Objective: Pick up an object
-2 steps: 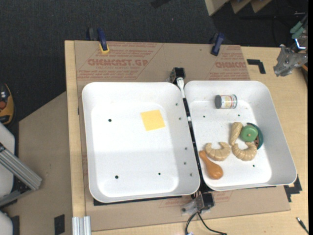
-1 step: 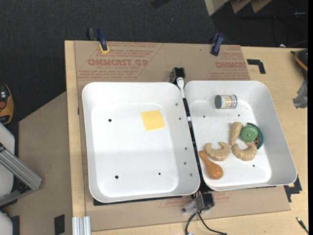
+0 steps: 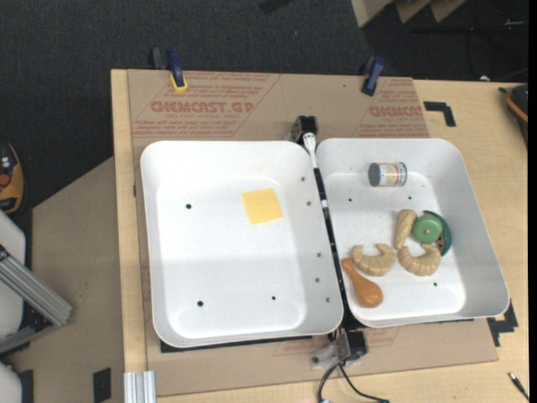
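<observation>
A flat yellow square (image 3: 263, 206) lies in the left bin (image 3: 168, 225), a little above its middle. The right bin (image 3: 470, 259) holds a small grey can (image 3: 387, 175) on its side near the back, a green round piece (image 3: 430, 229), three tan curved pieces (image 3: 406, 225) (image 3: 375, 259) (image 3: 420, 260) and an orange pear-shaped piece (image 3: 362, 286) at the front left corner.
Both bins rest on a brown board (image 3: 218, 103) held by blue clamps (image 3: 175, 67) (image 3: 372, 74) at the back. A dark floor lies beyond the board. Metal framing (image 3: 33, 296) stands at the left, and cables (image 3: 340, 368) trail from the front edge.
</observation>
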Available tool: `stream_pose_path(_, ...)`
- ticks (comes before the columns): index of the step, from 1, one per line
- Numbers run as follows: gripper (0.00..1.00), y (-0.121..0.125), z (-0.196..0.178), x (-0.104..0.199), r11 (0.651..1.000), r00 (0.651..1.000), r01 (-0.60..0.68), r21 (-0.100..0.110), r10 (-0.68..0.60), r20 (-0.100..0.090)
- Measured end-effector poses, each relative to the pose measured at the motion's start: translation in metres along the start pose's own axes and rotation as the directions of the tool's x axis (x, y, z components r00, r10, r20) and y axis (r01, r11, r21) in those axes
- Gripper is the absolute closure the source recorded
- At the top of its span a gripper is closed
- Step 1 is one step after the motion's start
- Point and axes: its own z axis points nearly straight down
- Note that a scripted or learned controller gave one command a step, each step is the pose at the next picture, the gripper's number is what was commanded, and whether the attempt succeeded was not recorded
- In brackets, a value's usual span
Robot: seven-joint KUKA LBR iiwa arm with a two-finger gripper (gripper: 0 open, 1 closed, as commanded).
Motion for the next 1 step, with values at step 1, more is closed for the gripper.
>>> stream_pose_path(1, 1.00, 0.0090, 0.0503, 0.0662, 1.000, 1.000, 0.010, 0.005, -0.010, -0.004)
